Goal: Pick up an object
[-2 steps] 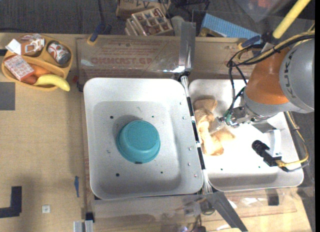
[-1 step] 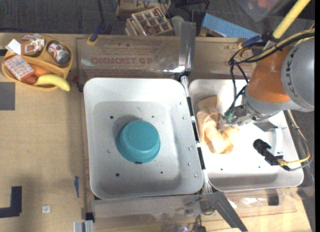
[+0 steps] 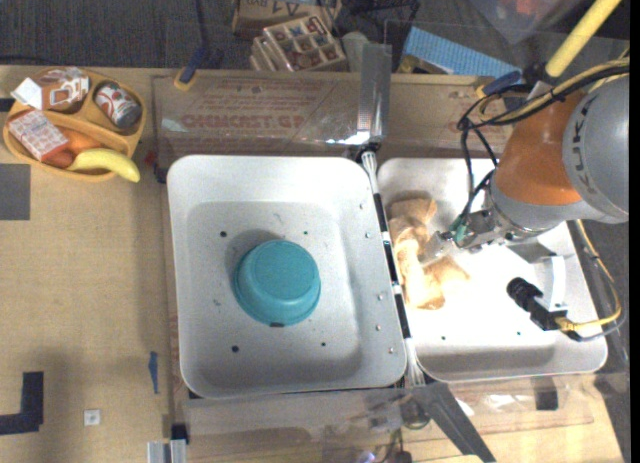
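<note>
gripper point(image 3: 447, 242) low in the right bin point(image 3: 500, 346), right on some tan bread-looking pieces point(image 3: 418, 251) by its left wall, finger state i can't tell (too blurry), upturned teal bowl point(image 3: 278, 282) in the left bin point(image 3: 200, 201)

bright overhead light | right bin point(image 3: 590, 351) overexposed | slightly soft focus

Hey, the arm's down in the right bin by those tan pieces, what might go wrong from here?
The tan pieces lie bunched against the right bin's left wall, so the gripper may nudge them into the wall instead of getting around one. They are lumpy and overlapping, so a grasp might catch only an edge and slip. The teal bowl in the left bin looks safely clear.
</note>
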`<action>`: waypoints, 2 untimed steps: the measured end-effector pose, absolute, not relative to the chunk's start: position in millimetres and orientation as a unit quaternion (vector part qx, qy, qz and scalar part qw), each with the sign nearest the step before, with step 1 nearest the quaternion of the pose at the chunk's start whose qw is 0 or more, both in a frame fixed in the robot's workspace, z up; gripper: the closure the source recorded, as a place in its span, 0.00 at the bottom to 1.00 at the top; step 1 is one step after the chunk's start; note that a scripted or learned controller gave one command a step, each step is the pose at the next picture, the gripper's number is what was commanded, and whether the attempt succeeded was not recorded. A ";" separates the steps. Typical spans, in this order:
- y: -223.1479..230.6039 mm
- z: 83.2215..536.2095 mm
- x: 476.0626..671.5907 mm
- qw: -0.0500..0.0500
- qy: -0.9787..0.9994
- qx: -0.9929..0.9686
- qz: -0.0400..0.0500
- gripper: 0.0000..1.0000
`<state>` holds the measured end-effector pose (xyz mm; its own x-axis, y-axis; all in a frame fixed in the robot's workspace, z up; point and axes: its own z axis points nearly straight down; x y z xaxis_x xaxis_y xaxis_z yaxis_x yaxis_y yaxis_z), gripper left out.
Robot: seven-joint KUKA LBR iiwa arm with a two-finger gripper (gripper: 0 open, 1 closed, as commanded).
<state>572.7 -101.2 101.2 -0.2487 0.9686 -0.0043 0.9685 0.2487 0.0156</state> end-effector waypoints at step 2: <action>-98.5 93.2 557.5 0.010 0.823 0.569 0.005 0.00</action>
<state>557.5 -98.5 93.2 -0.3532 0.9355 -0.0102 0.9353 0.3534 0.0188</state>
